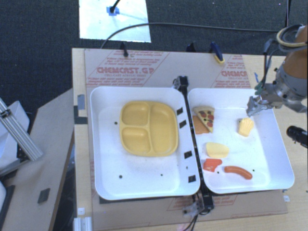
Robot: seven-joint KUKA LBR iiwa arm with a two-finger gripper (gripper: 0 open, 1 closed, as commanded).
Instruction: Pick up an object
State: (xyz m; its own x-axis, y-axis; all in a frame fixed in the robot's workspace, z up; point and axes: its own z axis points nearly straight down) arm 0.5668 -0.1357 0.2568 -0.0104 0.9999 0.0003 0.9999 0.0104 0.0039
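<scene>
Candidate objects for the pick are all located in the right bin (281, 148): a yellow corn-like piece (245, 127), a pizza slice (204, 117), a pale yellow lump (217, 150), a red piece (211, 164) and a sausage (237, 172). A yellow divided plate (148, 128) is seated alone in the left bin (103, 143), well apart from the gripper, and is not regarded as the likely target. The gripper (253, 109) is positioned over the upper right part of the right bin, just above and beside the corn-like piece. Nothing is seen between its tips, so no object is judged to be held; whether it is released or clenched cannot be told at this resolution. The step in hand is judged to be the approach, with the grasp not yet made. For the next move, the gripper is to be aligned over the corn-like piece, which is the nearest item, and lowered until the piece is straddled on both sides. Because the piece lies apart from the other items and away from the bin wall, an unobstructed descent is expected. Closure is to be applied only once the bin floor is nearly reached, after which a vertical lift is required. The grasp is to be confirmed by the piece being seen between the tips.
</scene>
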